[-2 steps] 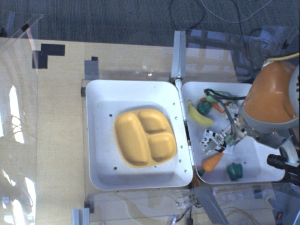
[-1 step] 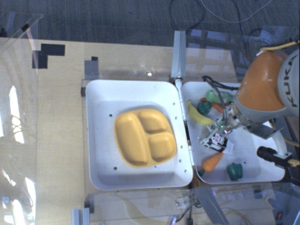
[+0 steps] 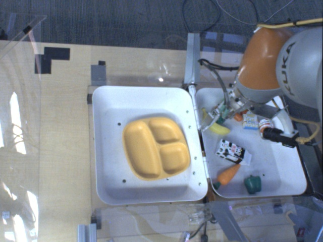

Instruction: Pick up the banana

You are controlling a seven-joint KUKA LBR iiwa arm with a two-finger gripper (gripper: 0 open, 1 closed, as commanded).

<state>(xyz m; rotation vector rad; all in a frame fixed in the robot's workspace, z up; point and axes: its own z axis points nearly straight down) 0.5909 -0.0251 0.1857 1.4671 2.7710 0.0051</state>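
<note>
Claw (image 3: 222, 113) sits over the banana (image 3: 219, 129), partly hiding it; its grip state cannot be told.

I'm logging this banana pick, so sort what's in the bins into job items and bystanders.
Job:
- banana, right bin, by its left wall
- gripper, right above the banana

Lying about:
- carrot
- green pepper
- black-and-white packet
- yellow divided tray in the left bin
- small box beside the arm
</note>
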